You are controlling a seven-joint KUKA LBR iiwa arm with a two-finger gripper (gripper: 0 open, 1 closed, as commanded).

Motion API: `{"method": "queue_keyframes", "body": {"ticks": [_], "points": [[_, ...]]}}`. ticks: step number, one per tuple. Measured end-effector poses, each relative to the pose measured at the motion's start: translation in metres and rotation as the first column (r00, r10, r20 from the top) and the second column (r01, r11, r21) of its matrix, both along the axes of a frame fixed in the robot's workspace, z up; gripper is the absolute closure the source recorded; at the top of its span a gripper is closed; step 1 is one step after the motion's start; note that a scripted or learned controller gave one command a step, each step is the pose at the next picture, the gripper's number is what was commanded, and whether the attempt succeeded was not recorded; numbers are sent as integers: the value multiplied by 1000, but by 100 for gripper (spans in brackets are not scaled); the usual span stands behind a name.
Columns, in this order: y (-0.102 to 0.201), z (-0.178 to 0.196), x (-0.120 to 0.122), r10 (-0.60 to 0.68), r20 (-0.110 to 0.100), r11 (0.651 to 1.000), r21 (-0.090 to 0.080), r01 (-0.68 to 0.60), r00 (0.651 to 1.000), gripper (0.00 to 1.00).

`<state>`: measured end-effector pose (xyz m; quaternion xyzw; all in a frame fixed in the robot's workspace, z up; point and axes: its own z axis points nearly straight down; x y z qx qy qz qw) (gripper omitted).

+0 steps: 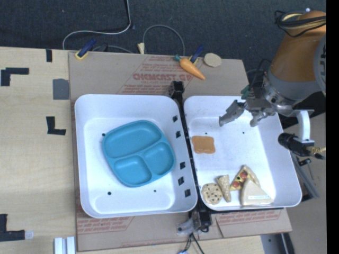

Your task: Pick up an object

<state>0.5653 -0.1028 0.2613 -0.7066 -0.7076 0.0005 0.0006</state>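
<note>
Bench surface: light wood with black tape marks along its left edge; a brown cardboard sheet (153,77) with red print lies under both bins.

Left bin (85,142): white, shallow, roughly square. Contents: one blue divided plate (139,152) with three compartments (one large, two smaller), lying flat near the bin's centre, turned at a slight angle to the bin walls. Nothing sits on the plate.

Outside the bins, on the cardboard near its far edge: a toy carrot (192,68), orange with a green tip, just beyond the far corner where the two bins meet. Just right of it, a small round beige disc (213,60). A blue and yellow clip (86,49) sits at the cardboard's far left corner. Cables (127,15) loop over the dark floor beyond.

Black clips (183,157) run down the seam between the two bins.

Right bin (275,142): white, same form. Contents:
- a brown toast-like square (203,145), flat, close to the left wall, about midway along it;
- a chocolate-chip cookie (212,193), near the near left corner;
- a small pale wedge (224,186), touching or just beside the cookie (cannot tell which);
- a pizza slice (240,179), just right of the wedge;
- a pale triangular sandwich piece (254,193), against the pizza slice, toward the near right corner.

Gripper (242,117): over the far half of the right bin, fingers spread apart, nothing between them. The toast-like square is the closest item, near its left finger but apart from it. The grey arm with its orange band (299,46) enters from the right.
</note>
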Motion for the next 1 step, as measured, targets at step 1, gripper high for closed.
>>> {"method": "queue_keyframes", "body": {"ticks": [1], "points": [[9, -112, 20, 1, -8, 1000, 1, -1, 1000, 0]]}}
